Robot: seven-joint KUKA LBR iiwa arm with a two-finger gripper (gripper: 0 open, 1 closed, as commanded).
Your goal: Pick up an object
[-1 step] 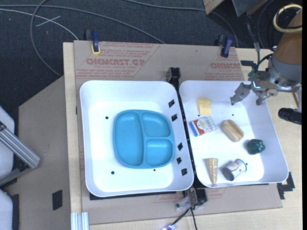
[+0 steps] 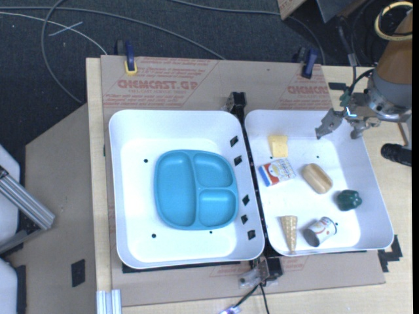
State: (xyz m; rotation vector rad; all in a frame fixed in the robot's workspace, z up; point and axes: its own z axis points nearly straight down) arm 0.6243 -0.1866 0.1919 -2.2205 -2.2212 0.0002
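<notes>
Several small objects lie in the right bin [image 2: 366, 169]: a yellow block [image 2: 278, 146], a red, white and blue packet [image 2: 277, 173], a tan bread roll [image 2: 317, 178], a dark green lump [image 2: 348, 199], a tan cone [image 2: 289, 231] and a small grey and red can [image 2: 319, 231]. My gripper [image 2: 339, 132] hangs over the bin's far right corner, open, its two fingers spread with nothing between them. It stands apart from every object, up and to the right of the roll.
The left bin [image 2: 131, 142] holds a blue divided plate [image 2: 195, 188]. A black divider with clips [image 2: 245, 175] runs between the bins. Two clamps [image 2: 130, 56] [image 2: 309, 63] grip the board's far edge. Cables lie on the dark floor beyond.
</notes>
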